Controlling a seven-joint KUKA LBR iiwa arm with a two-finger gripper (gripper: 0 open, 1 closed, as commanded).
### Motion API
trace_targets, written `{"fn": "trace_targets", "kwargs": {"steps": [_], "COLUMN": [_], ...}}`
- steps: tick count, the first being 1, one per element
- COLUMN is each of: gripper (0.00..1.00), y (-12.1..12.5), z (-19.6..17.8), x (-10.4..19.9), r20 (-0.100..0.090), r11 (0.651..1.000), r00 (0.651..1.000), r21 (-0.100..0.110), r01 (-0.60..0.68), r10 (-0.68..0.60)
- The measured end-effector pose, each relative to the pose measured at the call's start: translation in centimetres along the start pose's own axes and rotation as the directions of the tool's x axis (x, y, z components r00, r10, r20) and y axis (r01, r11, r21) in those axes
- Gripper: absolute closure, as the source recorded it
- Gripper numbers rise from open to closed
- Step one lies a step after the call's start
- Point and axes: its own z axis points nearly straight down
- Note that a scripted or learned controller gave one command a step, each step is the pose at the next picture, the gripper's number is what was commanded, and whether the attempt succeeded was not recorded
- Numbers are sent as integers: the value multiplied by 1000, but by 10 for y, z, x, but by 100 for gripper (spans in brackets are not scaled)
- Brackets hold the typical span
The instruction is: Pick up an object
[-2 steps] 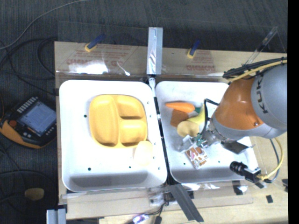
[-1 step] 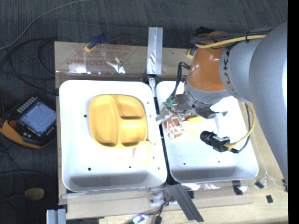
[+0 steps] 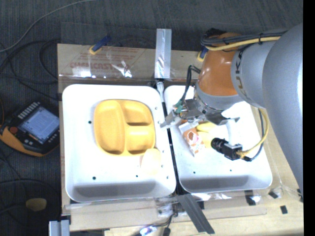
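My gripper (image 3: 183, 113) hangs under the orange-banded wrist (image 3: 219, 77) at the upper left of the right bin (image 3: 226, 178), close to the wall between the bins. Just below it lies a small orange, white and pink packet (image 3: 193, 139). A yellow item (image 3: 206, 127) lies beside the packet, partly hidden by the wrist. In the left bin (image 3: 81, 171) rests a yellow divided tray (image 3: 123, 127), with a pale cream object (image 3: 150, 160) at its lower right corner.
The grey arm (image 3: 280, 77) covers the right bin's upper right. A black connector with a yellow cable (image 3: 227, 149) hangs over the right bin. A clear plastic bag (image 3: 110, 63) lies behind the left bin. A handheld pendant (image 3: 32, 128) sits on the floor at left.
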Motion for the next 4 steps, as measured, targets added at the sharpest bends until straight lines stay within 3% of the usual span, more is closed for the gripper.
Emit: {"fn": "trace_targets", "kwargs": {"steps": [1,2,3,4], "gripper": [0,0,100,0], "y": [-4,-2,-1,-1], "z": [0,94,84,84], "x": [-80,-106,-105,-105], "r20": [3,3,2,3], "r11": [999,983,983,983], "r00": [999,983,983,983], "r21": [0,-12,-13,-13], "r01": [-39,-184,-183,-183], "r10": [39,184,183,183]}}
